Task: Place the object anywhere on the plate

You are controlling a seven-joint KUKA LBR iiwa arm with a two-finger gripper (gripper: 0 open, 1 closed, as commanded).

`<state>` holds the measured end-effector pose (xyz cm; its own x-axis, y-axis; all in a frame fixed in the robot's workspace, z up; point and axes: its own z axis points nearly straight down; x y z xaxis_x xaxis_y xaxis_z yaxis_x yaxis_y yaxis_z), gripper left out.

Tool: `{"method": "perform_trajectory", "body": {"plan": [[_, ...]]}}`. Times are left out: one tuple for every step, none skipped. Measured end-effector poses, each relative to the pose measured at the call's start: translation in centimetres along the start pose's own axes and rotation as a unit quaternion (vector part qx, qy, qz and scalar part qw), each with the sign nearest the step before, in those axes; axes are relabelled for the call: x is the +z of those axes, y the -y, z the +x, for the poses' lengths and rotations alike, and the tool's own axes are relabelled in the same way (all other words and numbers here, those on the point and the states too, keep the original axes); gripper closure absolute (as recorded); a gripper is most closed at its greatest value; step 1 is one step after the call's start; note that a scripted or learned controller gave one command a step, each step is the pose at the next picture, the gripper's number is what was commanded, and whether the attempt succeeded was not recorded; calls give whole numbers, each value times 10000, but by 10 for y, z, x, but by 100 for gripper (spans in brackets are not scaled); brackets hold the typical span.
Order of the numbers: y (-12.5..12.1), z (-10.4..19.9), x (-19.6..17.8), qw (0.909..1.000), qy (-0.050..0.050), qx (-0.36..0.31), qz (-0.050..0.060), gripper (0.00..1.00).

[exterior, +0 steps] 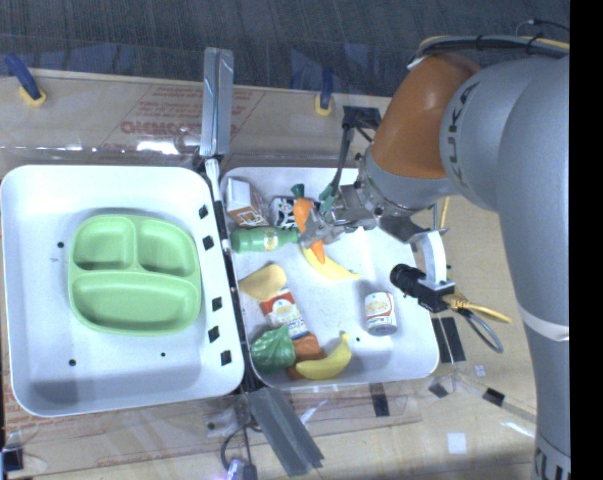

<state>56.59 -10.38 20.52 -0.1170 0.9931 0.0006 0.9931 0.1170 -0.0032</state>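
We saw the claw (321, 230) low over the carrot (302, 213); grip unclear. The plate (136, 271) lay well left of it.

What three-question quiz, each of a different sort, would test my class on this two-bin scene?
1. True or false: the green divided plate lies in the left bin.
2. Which lies nearest the right bin's front edge? A) green bottle B) banana C) small can
3. Fill in: the gripper hangs over the ___ bin.

Key: 1 true; 2 B; 3 right.
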Motion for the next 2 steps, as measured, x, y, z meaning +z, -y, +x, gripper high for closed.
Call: {"method": "perform_trajectory", "body": {"plan": [[-34, 44, 14, 9803, 12, -1978, -16, 100], [-22, 133, 14, 9563, 3, -2924, 5, 100]]}}
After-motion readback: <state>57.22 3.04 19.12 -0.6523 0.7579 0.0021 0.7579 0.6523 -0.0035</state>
